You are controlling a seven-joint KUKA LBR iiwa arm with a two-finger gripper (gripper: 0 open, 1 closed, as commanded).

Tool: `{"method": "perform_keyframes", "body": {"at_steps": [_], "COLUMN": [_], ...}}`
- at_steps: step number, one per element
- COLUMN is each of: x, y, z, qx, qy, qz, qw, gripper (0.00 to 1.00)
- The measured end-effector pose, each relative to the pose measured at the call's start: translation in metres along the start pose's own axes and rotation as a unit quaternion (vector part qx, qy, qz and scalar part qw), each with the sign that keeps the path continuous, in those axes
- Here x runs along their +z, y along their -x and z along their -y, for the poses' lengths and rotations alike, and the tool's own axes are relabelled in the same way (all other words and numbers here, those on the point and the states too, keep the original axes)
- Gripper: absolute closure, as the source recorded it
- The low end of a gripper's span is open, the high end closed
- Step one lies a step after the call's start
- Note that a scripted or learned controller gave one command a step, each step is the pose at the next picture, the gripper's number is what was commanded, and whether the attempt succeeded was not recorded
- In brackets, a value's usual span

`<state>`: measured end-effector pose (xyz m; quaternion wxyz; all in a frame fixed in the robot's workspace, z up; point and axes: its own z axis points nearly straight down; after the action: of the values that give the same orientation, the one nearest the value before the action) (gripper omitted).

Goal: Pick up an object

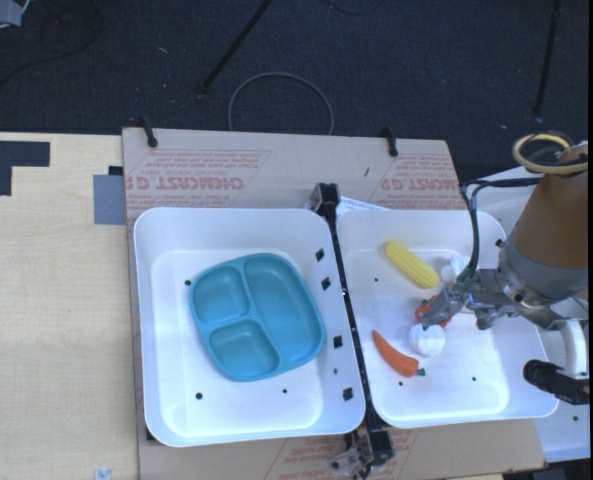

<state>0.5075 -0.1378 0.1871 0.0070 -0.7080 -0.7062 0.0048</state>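
Observation:
In the right bin (pixel 476 393) lie a yellow corn cob (pixel 411 264), an orange carrot (pixel 395 353) and a white piece (pixel 429 341) with a small red piece (pixel 428 314) touching its top. My gripper (pixel 448 306) reaches in from the right and sits low over the red and white pieces, just right of them. The corn is up and to the left of the gripper, and the carrot is down and to the left. Nothing is seen lifted off the bin floor.
The left bin (pixel 166 268) holds a blue divided plate (pixel 256 315). A black divider (pixel 342 308) with clips runs between the two bins. The arm's grey body (pixel 551 238) overhangs the right bin's right rim, with a cable looping over it.

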Motion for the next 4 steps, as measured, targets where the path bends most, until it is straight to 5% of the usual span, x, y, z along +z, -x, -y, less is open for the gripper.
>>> {"method": "perform_keyframes", "body": {"at_steps": [1,3,4], "x": [-0.007,0.091,0.1], "y": [0.0,0.015,0.014], "z": [-0.003,-0.006,-0.006], "qx": [-0.001,-0.001,0.0], "qy": [0.006,0.005,0.006], "qz": [0.001,0.0,0.001], "qw": [1.0,1.0,1.0], "gripper": [0.0,0.0,0.0]}}
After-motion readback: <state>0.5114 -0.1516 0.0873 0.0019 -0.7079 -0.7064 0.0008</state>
